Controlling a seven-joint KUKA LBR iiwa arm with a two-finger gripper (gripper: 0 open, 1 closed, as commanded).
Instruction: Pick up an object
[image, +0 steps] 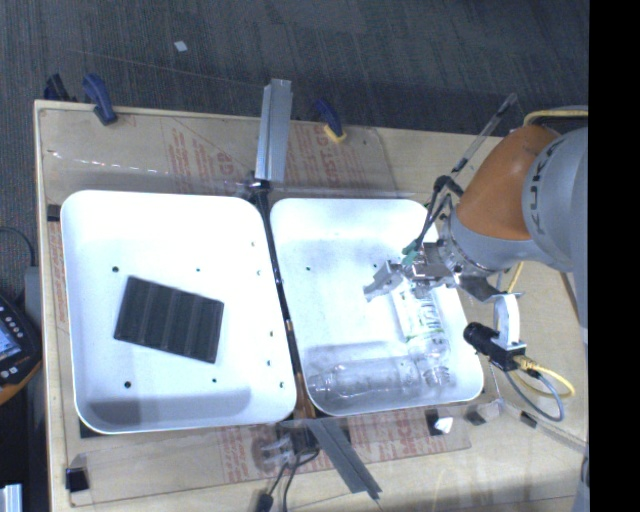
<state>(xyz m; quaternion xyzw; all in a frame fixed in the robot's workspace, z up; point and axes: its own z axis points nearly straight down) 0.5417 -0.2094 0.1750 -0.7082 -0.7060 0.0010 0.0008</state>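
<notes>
Clear plastic bottle (375, 377) lies along right bin's (330, 225) front edge, second clear bottle (425, 325) by its right edge. Gripper (392, 280) hovers above that one, grip state unreadable. Approach step; next: descend, clamp. Dark ribbed slab (168, 318) in left bin (160, 212).

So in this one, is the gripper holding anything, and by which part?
Cannot be told. The gripper sits low in the right bin over a clear plastic bottle and clear packet; no hold shows.

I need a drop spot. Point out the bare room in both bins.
Left bin: open floor all around the dark ridged mat, widest along its far side. Right bin: bare far-left part. Crowded near the clear bottle at its front wall and under the end effector.
</notes>
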